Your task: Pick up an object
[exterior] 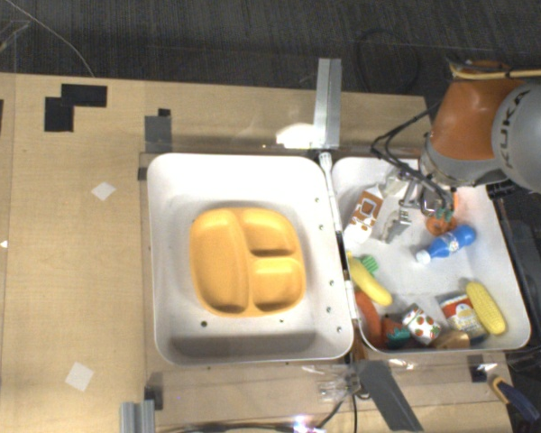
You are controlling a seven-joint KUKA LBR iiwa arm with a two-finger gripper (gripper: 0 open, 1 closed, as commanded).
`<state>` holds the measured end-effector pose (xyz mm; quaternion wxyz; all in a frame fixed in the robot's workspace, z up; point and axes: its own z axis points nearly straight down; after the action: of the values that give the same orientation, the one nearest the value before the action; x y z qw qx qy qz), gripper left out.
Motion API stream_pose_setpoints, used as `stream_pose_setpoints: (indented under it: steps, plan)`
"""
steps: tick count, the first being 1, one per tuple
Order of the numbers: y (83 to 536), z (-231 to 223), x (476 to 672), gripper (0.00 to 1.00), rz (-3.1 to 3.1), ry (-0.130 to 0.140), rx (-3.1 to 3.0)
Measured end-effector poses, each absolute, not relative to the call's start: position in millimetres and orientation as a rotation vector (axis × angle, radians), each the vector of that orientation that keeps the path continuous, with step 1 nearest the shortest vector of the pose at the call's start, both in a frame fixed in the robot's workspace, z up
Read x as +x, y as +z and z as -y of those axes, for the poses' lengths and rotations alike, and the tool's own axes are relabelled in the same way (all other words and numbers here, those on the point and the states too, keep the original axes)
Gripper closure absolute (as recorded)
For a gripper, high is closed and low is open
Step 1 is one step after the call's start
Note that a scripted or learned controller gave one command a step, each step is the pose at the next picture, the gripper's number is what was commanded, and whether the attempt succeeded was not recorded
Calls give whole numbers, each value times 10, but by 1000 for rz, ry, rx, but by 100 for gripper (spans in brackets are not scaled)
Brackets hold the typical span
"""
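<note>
Overhead slanted view of two shallow white bins set side by side on a wooden bench [63, 269]. The landmark is the metal divider post [328, 106] standing at the far end of the seam between the bins.

Left of the post, the left bin [162, 242] holds a yellow compartment tray [247, 260] lying flat near its centre, with bare white floor open on all four sides of it.

Right of the post, the right bin [514, 269] holds the loose objects. The arm [487, 129] enters from the right and hangs over the far part of this bin. The gripper [404, 210] sits just right of and nearer than the post, beside a white-and-brown carton [364, 215] that lies against the seam wall; whether the jaws are wide, narrow or closed on anything cannot be told from this angle.

A blue bottle [449, 243] lies tilted right of the gripper, and an orange item [435, 221] is partly hidden just beyond it. Open floor remains between the bottle and the near clutter. Along the near edge, farthest from the post, lie a yellow banana [370, 284], a small green piece [368, 263] touching its far end, a red item [368, 312], a patterned can [421, 325], a red-labelled can [458, 312] and a yellow corn cob [485, 307] near the right wall.
</note>
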<state>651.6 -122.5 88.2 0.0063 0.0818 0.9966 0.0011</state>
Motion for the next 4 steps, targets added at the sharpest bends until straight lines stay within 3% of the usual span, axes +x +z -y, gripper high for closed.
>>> stream_pose_setpoints:
  steps: [1, 2, 3, 4]
  plan:
    - [939, 2097, 6556, 0, -3124, -7, 146]
    - [891, 1078, 6523, 0, -3072, 1, 597]
    - [1035, 1053, 6561, 100, -3062, 2, 584]
    - [1439, 999, 5949, 100, -3048, 2, 716]
